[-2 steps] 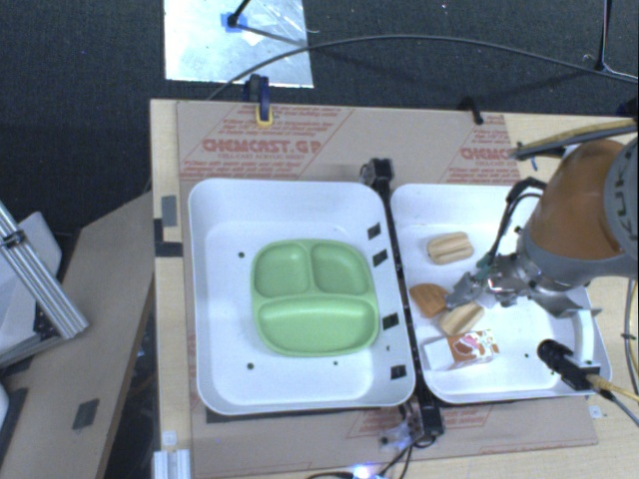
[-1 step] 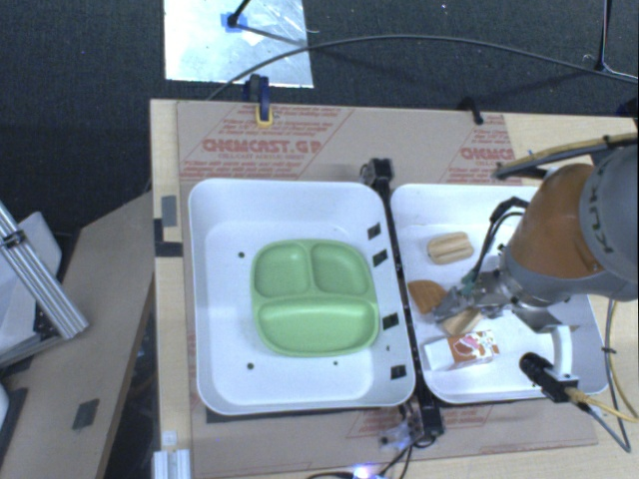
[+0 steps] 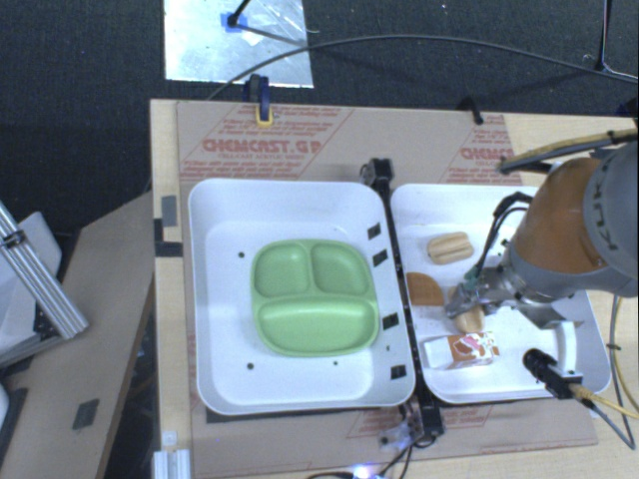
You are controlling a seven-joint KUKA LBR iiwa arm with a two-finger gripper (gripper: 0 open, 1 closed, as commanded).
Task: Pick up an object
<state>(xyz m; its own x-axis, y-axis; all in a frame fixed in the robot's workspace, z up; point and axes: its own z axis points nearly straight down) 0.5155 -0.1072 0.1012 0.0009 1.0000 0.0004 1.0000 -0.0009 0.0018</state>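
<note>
Single fixed cam sitting above the bench [image 3: 329,133], looking down at a slant, far enough back that it's taking in both white bins [image 3: 215,267] plus dark floor beyond. Arm [image 3: 574,233] is reaching in from frame right.

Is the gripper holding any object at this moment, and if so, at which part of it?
It cannot be told. The gripper is low in the right bin, among the food items, but no item shows clearly between its fingers.

Looks like a robotics lab setup: a robot arm [image 3: 579,228] over two white bins [image 3: 300,203] on a paper-covered bench [image 3: 329,133], loose cables [image 3: 419,40], aluminium framing [image 3: 40,277], dark carpet [image 3: 80,88].
</note>
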